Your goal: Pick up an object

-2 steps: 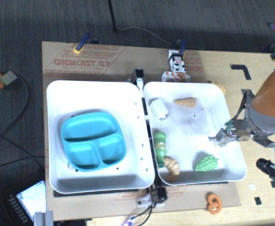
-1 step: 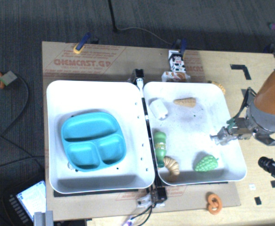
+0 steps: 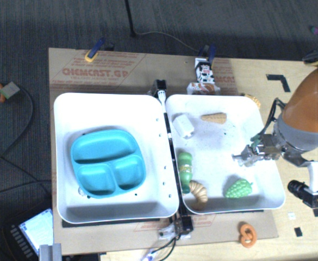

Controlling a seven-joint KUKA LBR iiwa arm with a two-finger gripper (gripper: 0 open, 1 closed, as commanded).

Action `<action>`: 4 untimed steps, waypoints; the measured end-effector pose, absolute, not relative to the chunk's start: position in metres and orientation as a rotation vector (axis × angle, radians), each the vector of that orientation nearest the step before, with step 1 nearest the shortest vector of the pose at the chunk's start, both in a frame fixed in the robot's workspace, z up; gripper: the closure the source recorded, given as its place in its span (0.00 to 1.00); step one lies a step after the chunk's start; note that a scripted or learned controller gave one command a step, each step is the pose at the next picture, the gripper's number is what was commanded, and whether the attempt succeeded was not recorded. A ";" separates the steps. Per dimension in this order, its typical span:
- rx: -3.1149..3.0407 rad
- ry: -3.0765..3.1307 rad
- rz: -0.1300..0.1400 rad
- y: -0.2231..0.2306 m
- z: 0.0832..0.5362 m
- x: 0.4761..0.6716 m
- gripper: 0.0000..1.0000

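The right white bin holds several small items: a white cylinder, a tan cone, a green piece, a brown croissant and a green bunch of grapes. My gripper hangs over the right side of this bin, above and slightly right of the grapes. Nothing is visibly held in it. The grey arm with its orange band comes in from the right.
The left white bin carries a blue divided tray. An orange pretzel-shaped toy lies on the bench in front of the right bin. A small cow figure stands behind the bins.
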State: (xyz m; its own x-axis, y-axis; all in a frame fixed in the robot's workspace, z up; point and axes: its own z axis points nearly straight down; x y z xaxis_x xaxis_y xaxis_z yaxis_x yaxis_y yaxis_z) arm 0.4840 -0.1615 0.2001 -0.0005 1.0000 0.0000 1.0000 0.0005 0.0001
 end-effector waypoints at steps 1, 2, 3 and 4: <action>2.220 2.223 -0.001 -0.105 0.195 0.489 1.00; 2.222 2.222 -0.003 -0.105 0.175 0.496 1.00; 2.220 2.222 -0.001 -0.079 0.184 0.561 1.00; 2.223 2.221 -0.003 -0.094 0.187 0.506 1.00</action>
